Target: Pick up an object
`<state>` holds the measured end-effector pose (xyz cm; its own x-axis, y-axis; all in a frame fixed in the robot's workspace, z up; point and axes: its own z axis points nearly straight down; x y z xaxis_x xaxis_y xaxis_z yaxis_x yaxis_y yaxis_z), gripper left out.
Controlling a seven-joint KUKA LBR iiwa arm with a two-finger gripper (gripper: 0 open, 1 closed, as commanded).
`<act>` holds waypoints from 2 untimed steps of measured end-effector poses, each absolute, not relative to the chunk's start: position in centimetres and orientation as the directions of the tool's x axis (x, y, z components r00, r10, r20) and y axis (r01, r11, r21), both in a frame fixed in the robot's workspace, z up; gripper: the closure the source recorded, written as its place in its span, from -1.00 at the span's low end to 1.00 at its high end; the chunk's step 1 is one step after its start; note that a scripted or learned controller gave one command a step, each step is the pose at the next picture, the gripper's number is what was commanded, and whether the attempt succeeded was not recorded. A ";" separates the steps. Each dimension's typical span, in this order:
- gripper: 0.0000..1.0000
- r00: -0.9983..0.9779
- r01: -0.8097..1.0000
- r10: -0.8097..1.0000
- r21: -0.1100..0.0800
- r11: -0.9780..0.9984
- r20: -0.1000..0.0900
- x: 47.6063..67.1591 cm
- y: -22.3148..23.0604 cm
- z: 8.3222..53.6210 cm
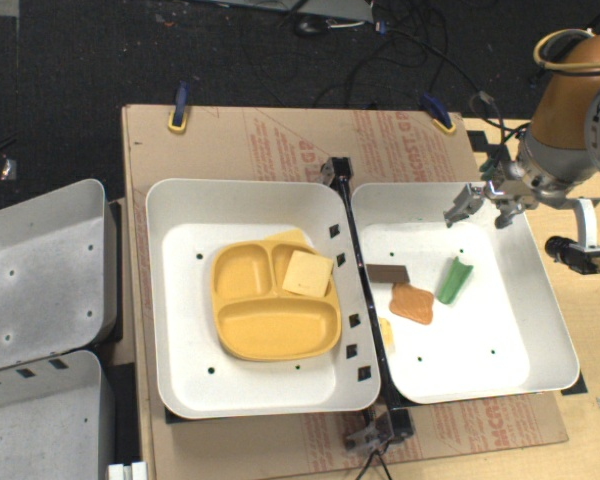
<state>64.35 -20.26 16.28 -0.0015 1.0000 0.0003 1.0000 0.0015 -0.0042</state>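
My gripper (483,210) hangs open over the back right part of the right bin (520,358), with nothing between its spread fingers. Below and a little left of it lie a green block (454,280), an orange piece (412,304) and a dark brown block (386,274) on the bin floor. A small yellow piece (385,332) lies by that bin's left wall. In the left bin (180,268) a yellow divided tray (270,328) holds a pale yellow square (307,273) in its upper right compartment.
A black clamp rail (355,288) runs between the two bins. Both bins sit on a cardboard sheet (280,138) held by blue and yellow clips. Spare white bins (40,268) lie at the left. Cables trail across the dark floor behind.
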 end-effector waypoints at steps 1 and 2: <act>-1.00 -0.003 1.000 1.000 -0.005 0.003 0.001 64.2 -19.4 10.2; -1.00 -0.004 1.000 1.000 0.000 0.004 -0.001 64.2 -19.3 9.2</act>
